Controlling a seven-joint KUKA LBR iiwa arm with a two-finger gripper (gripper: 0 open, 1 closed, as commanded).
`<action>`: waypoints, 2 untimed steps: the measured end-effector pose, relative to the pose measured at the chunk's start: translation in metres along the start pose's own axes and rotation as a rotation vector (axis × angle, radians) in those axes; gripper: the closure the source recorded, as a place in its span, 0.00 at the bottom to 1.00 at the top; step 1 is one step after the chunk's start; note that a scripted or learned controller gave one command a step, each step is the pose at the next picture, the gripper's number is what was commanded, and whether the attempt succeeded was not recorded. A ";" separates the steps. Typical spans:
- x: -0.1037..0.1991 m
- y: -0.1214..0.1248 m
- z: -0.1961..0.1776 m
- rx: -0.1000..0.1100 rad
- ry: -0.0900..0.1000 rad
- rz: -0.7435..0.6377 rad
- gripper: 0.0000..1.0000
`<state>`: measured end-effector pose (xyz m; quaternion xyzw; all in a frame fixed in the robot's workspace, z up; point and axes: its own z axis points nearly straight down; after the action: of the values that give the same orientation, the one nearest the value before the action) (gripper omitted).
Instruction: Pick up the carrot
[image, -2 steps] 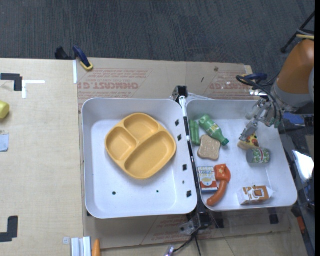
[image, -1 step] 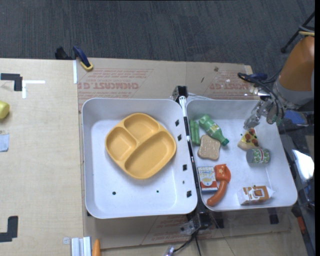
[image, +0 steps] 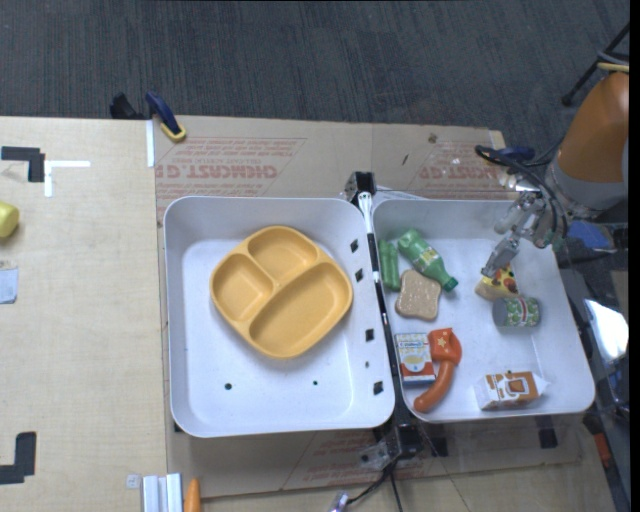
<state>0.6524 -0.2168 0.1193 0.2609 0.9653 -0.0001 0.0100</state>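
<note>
Currently, a yellow divided plate (image: 281, 303) is lying in the left bin (image: 190, 400). In the right bin (image: 560, 400), what I judge to be the carrot (image: 433, 388), long and orange, is lying near the front wall, just beside a small carton (image: 412, 355). Well apart, at the far right, the gripper (image: 499, 264) is hovering over a yellow toy (image: 492, 290); whether its grasp is spread or closed cannot be told. It is needing to shift toward the carrot, then descend squarely across the middle

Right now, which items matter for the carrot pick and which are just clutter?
Job: gripper; long orange-red piece, probably the carrot, though I can't be sure.
Clutter: plate; green bottle; bread; can; carton.
</note>
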 end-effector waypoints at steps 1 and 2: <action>0.016 0.011 0.025 0.004 0.015 0.114 0.00; 0.044 -0.032 0.025 0.003 0.015 -0.140 0.00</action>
<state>0.5984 -0.2225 0.0936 0.1929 0.9812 -0.0002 0.0021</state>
